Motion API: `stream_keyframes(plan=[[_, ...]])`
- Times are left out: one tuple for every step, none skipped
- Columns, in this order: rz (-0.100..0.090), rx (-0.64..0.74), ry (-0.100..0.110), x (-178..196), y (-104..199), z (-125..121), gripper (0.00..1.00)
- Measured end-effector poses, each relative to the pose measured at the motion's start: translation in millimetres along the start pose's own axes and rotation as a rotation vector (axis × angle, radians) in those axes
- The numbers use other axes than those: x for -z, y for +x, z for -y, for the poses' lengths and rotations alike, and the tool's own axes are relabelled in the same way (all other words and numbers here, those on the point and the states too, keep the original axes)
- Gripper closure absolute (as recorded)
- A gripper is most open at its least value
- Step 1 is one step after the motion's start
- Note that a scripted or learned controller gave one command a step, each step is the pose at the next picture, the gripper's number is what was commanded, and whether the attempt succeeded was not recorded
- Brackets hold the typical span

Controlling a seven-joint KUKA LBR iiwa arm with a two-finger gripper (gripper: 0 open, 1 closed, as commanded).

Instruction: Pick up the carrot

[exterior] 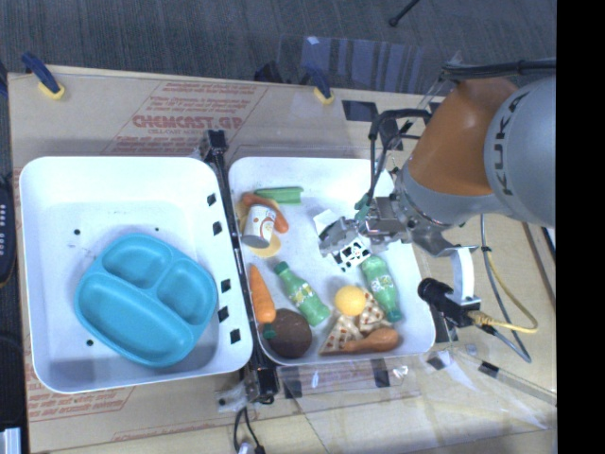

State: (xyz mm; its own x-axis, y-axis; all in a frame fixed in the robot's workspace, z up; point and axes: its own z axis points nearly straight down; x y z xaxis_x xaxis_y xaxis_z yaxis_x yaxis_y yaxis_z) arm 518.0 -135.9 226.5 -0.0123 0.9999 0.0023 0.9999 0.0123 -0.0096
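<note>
From above, two white bins sit side by side on the bench. The left bin (57, 197) holds a blue divided plate (145, 297) lying flat toward its near side.

The right bin (312, 170) is crowded. The carrot (262, 295) lies against the bin's left wall, its length running from far to near, with its near end just beside a brown round thing (290, 334) in the near left corner. Just right of the carrot lies a green bottle (302, 293), tilted, and beyond that a yellow ball (350, 301). A second green bottle (380, 287) lies near the right wall. Along the near wall are a pizza slice (345, 329) and a brownish bread-like piece (373, 341), touching each other. Toward the far left of this bin lie a green vegetable (277, 195) and, nearer, a small can (261, 223) resting on something yellow.

The grey arm with its orange band (458, 149) reaches in from the right. The gripper (345, 237) hangs over the middle of the right bin, above a black-and-white checkered item (353, 253). Whether the fingers are spread or closed I cannot tell; nothing is seen between them. The carrot lies well to the left of the gripper and nearer, with the first green bottle between them.
</note>
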Motion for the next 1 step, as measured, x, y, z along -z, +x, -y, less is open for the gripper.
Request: stream_keyframes(plan=[[-0.001,0.274,0.003,-89.7,-25.5,24.9,0.00]])
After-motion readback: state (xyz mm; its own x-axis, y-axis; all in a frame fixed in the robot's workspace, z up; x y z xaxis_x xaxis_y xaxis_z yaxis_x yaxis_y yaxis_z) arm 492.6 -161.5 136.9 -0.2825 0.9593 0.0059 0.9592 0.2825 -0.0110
